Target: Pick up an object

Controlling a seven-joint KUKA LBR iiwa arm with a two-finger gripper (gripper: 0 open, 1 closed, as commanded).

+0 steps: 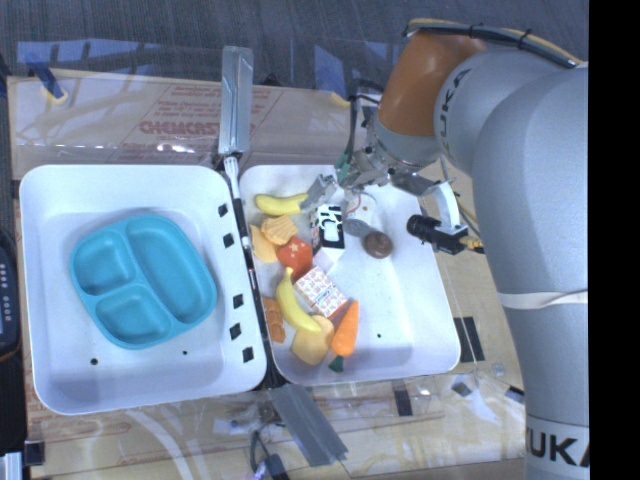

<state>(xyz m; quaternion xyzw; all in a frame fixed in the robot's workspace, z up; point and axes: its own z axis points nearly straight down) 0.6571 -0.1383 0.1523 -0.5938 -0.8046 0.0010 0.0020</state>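
The right bin [420, 308] holds a heap of toy food. In it lie a small yellow banana [280, 205], an orange waffle piece [280, 230], a red tomato [295, 255], a larger banana [296, 306], a patterned white carton [321, 292], a carrot [345, 329] and a brown round piece [377, 244]. A black-and-white item [328, 226] stands near the bin's back middle. My gripper [336, 182] hangs over the back of this bin, just above and behind the black-and-white item, and the small banana lies to its left. Nothing visibly hangs from it.
The left bin [40, 268] holds a blue divided plate [143, 278]. A grey divider bar [236, 108] runs between the bins at the back. The arm's bulk [520, 168] covers the bench to the right of the right bin.
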